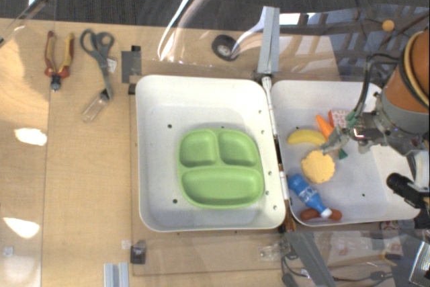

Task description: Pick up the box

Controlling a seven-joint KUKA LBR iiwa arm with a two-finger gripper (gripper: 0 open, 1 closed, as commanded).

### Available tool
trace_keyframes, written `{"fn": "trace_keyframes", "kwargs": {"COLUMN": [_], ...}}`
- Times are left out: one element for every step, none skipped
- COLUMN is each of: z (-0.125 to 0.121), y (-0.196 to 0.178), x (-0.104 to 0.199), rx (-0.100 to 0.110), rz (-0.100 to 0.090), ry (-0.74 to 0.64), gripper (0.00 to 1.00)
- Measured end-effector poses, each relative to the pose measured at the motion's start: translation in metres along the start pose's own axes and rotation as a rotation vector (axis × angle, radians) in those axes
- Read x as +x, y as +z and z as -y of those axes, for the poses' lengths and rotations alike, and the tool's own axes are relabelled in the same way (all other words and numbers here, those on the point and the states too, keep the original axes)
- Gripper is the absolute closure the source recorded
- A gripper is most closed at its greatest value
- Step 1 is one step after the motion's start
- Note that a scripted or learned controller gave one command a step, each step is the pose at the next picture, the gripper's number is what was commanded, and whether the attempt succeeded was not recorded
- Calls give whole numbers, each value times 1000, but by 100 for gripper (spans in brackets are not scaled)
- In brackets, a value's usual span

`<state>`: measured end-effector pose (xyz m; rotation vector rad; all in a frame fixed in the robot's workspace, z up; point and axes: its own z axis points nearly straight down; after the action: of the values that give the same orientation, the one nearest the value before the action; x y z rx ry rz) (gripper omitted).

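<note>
The box (338, 119) is a small carton with red, green and white print. It lies in the right bin (376, 94), just right of an orange carrot (324, 124). My gripper (337, 144) reaches in from the right and hovers just below the box, above a yellow fuzzy ball (318, 167). Its fingers are open, and nothing shows between them. The box lies free beside the upper finger.
In the right bin there are also a banana (306, 138), a blue bottle (306, 193) and a brown sausage (310, 214). The left bin (154, 144) holds a green divided plate (220, 167). Pliers (56, 58) and scissors (99, 50) lie on the bench at far left.
</note>
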<state>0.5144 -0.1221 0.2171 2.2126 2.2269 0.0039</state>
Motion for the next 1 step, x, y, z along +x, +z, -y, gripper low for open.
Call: {"fn": "trace_keyframes", "kwargs": {"z": [-70], "y": [-3], "x": [-44], "rx": [-1], "rz": [1], "ry": [75], "gripper": [0]}}
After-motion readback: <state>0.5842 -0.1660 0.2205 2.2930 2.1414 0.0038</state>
